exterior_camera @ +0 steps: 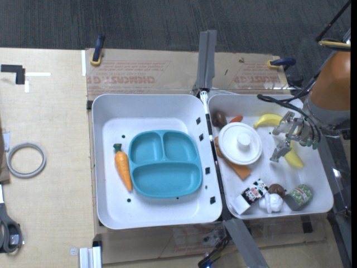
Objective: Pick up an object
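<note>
My gripper (282,141) hangs over the right bin (321,202), its fingers apart with nothing between them. A yellow banana (267,120) lies just up and left of it, and a second yellow piece (294,159) lies just below the fingertips. A white lidded bowl (240,143) sits to the left, on top of an orange wedge (240,171). Near the front of this bin lie a black-and-white carton (252,195), a white and brown toy (273,199) and a green can (300,195).
The left bin (106,116) holds a teal divided plate (165,163) and an orange carrot (123,168) along its left side. A brown item (221,119) and a red piece (236,119) lie at the back of the right bin. A tape roll (24,159) rests on the bench at far left.
</note>
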Action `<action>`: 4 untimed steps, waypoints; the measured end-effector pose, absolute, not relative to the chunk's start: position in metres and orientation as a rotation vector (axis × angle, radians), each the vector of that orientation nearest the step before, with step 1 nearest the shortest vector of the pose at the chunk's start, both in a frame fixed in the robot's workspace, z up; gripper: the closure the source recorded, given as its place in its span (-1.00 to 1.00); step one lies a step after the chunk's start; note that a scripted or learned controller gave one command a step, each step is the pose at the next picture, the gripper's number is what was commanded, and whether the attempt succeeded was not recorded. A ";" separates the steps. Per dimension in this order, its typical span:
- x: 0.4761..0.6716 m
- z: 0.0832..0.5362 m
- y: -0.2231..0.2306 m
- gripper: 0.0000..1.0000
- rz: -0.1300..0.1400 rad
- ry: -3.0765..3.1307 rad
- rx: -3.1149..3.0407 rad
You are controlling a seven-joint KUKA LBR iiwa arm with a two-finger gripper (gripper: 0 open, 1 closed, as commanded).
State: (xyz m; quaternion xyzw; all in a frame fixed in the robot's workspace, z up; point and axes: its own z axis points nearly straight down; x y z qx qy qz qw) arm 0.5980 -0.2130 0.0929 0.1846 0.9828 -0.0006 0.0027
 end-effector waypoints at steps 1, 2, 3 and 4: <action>0.600 0.103 -0.212 1.00 -0.004 3.078 0.573; 0.530 0.092 -0.193 1.00 -0.002 3.074 0.639; 0.531 0.092 -0.192 -1.00 -0.001 3.074 0.639; 0.478 0.092 -0.131 -1.00 0.001 3.093 0.550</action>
